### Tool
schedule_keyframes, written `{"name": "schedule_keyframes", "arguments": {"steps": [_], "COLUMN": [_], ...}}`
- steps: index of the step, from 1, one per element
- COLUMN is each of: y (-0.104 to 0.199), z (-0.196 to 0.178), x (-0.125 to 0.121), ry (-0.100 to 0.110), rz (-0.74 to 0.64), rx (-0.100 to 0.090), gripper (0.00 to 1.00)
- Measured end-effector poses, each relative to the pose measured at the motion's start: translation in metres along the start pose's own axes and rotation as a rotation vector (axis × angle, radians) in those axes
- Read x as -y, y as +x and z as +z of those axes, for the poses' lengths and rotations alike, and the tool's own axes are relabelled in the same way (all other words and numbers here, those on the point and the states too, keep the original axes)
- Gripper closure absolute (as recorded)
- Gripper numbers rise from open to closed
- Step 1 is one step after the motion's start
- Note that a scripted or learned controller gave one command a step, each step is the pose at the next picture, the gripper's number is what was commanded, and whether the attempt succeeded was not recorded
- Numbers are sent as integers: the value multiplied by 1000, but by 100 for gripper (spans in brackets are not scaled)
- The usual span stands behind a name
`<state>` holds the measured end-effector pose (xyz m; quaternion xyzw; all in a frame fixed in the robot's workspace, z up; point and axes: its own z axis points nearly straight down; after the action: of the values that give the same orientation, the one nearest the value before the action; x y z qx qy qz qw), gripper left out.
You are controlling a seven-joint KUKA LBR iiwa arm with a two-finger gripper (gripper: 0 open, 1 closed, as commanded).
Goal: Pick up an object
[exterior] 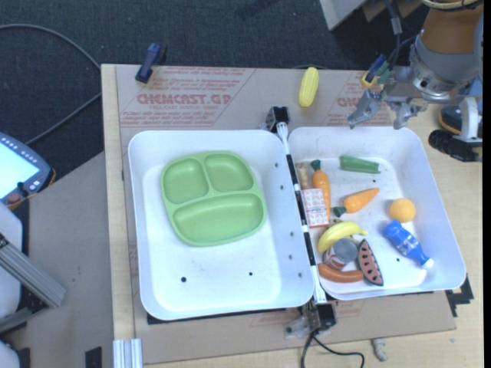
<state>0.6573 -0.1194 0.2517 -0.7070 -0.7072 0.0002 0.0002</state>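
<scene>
Hovering with fingers apart and nothing between them, the two-finger gripper (383, 113) hangs above the bin's far rim; just below it lies a green plastic cucumber (360, 164), long axis left-right.

worktop (230, 98): brown board | left white bin (153, 282) | right white bin (441, 228) | yellow corn cob (308, 87) | blue clip (149, 61)

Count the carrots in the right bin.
2: one carrot upright beside the bin's left wall, the other carrot lying mid-bin, right of it. More could hide under the pile below.
</scene>
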Motion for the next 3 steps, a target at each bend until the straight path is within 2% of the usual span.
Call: {"name": "schedule_keyframes", "arguments": {"steps": [1, 2, 3], "y": [-39, -34, -102], "z": [134, 166, 151], "x": [-8, -10, 50], "ry": [2, -2, 1], "rz": [1, 0, -2], "rx": [0, 1, -5], "gripper": [0, 0, 0]}}
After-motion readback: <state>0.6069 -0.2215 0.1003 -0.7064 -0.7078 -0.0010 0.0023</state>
